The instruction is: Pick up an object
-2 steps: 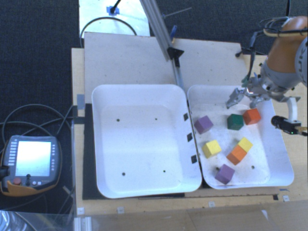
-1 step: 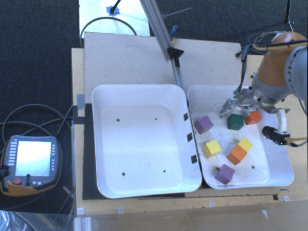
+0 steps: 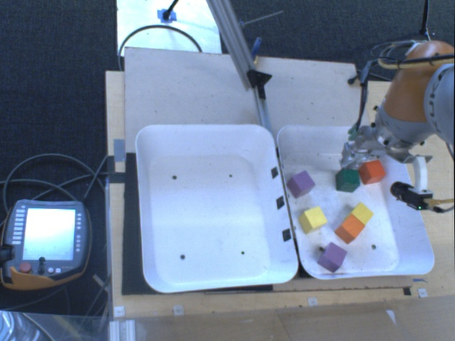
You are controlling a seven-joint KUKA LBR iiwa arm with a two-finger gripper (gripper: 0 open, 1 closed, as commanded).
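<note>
Blocks in the right bin (image 3: 409, 258) number seven: two purple, two yellow, two orange, one green (image 3: 348, 180) (under the tool (image 3: 353, 158), grip unclear). Left bin (image 3: 153, 212) adjoins; pendant (image 3: 44, 244) beside the bench (image 3: 192, 84).

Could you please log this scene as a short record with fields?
arm: reaches in from the right, over the right bin
gripper: low at the green block, by the red block
held: nothing seen between the fingers
right bin contents: green, red, two purple, two yellow, one orange
left bin: no blocks inside
off bench: pendant at left
</note>
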